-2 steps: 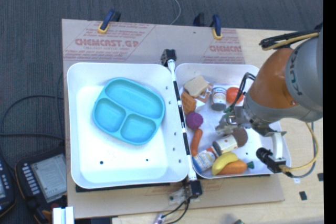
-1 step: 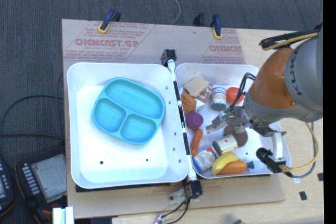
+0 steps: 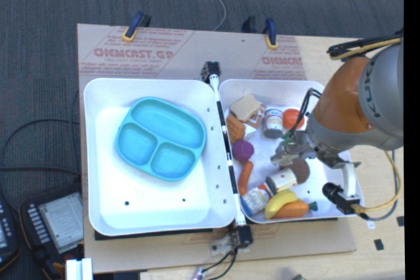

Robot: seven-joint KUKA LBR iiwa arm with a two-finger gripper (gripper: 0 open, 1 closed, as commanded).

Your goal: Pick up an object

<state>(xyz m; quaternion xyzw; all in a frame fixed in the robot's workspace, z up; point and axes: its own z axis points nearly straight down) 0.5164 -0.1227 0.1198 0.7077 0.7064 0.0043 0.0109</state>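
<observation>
The arm (image 3: 357, 105) hides the right bin's (image 3: 262, 85) far corner and blocks the end effector's (image 3: 289, 153) fingertips.

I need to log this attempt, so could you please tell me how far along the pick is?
Done: the arm has reached over the right bin, placing the tool low among the toy food, beside the purple ball and carrot. In hand: nothing visibly lifted; the banana and other items lie in the bin. Left: grasping and raising one object. The blue tray sits in the left bin.
</observation>
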